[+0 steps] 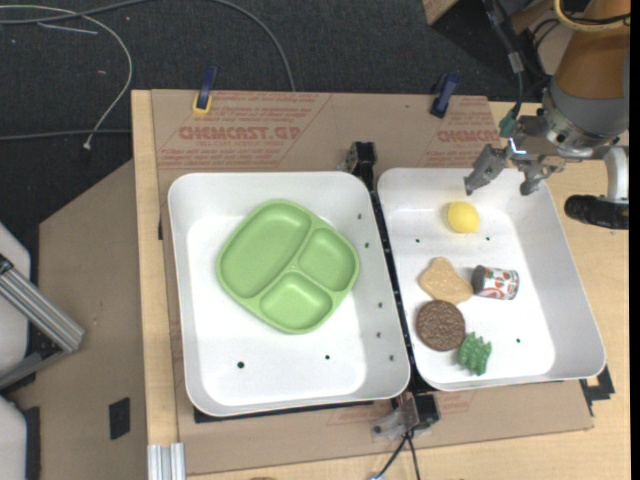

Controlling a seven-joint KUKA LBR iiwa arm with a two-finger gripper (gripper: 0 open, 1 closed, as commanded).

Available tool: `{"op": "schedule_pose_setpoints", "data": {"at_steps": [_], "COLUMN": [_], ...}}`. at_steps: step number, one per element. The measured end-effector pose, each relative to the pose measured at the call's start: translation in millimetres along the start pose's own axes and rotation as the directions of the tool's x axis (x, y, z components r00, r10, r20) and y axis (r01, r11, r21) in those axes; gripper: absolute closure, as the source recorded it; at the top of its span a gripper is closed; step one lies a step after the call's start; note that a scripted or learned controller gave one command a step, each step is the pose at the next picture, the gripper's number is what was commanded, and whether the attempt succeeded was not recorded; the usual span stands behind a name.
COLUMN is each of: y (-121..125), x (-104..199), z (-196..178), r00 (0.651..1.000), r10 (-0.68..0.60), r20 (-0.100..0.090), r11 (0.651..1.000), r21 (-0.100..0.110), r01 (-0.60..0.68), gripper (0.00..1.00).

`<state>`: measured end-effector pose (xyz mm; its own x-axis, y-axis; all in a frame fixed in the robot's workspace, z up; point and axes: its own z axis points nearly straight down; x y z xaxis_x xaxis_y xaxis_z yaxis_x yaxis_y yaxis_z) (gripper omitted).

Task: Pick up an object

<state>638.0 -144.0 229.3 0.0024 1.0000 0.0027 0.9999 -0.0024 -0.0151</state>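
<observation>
My gripper (507,178) hangs over the far edge of the right bin (560,268), its two dark fingers spread apart with nothing between them. A yellow lemon (462,217) lies just below and left of the fingertips. Further toward the front sit a tan cracker-shaped piece (443,280), a small red and white can (496,282) on its side, a brown round cookie (440,325) and a green toy (474,354).
The left bin (200,348) holds a green divided plate (289,265). A black clamp (361,157) sits between the bins at the back. Blue clips (206,86) hold the cardboard base. Cables trail on the dark floor behind.
</observation>
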Motion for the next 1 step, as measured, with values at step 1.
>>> {"op": "schedule_pose_setpoints", "data": {"at_steps": [1], "y": [2.5], "x": [0.3], "z": [-8.3], "r00": [1.000], "r10": [-0.002], "r20": [0.002], "r11": [1.000], "r21": [-0.014], "r01": [0.002], "gripper": [0.00]}}
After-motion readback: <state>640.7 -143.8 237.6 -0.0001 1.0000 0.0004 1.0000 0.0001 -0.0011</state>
